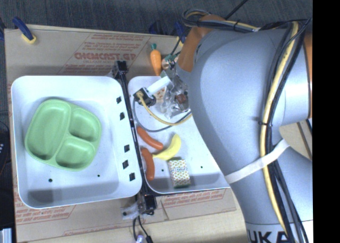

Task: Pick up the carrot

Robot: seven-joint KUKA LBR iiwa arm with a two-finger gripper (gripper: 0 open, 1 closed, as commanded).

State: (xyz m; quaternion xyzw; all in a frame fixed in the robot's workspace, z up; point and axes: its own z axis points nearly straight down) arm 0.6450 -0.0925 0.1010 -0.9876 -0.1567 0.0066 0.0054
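I see the carrot (154, 60) lying on the bench just beyond the right bin's (210, 168) far rim, ungrasped (gripper (171, 89) state I cannot tell), so pickup remains.

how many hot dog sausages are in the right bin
2. One sausage lies slantwise near the bin's left wall, just left of the banana. The other sausage lies below it, running toward the near edge. The arm covers much of the right bin, so more may be hidden.
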